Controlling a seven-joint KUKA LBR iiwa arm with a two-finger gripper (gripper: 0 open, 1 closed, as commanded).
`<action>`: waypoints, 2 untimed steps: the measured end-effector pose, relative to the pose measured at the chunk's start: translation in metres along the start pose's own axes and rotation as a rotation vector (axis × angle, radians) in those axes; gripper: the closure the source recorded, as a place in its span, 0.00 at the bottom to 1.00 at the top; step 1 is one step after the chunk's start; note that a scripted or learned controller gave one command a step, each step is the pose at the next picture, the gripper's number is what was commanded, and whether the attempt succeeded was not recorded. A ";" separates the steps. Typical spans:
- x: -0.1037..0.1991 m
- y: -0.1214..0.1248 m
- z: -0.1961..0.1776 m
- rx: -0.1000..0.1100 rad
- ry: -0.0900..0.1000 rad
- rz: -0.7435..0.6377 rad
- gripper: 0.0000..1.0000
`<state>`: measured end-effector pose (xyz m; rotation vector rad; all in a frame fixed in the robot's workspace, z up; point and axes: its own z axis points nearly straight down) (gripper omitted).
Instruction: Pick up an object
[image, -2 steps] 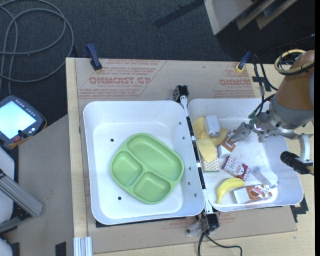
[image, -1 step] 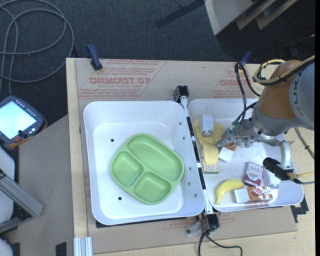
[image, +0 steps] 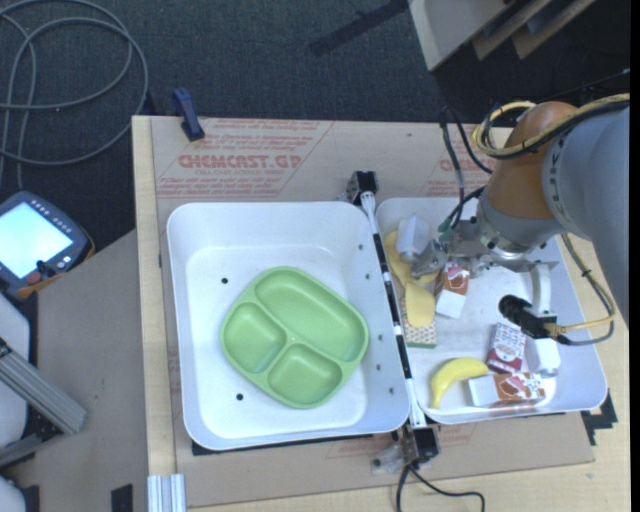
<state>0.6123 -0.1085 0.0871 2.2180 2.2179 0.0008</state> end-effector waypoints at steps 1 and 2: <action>-0.001 0.001 -0.011 -0.004 -0.002 0.000 1.00; 0.080 -0.029 -0.098 0.003 0.004 -0.002 1.00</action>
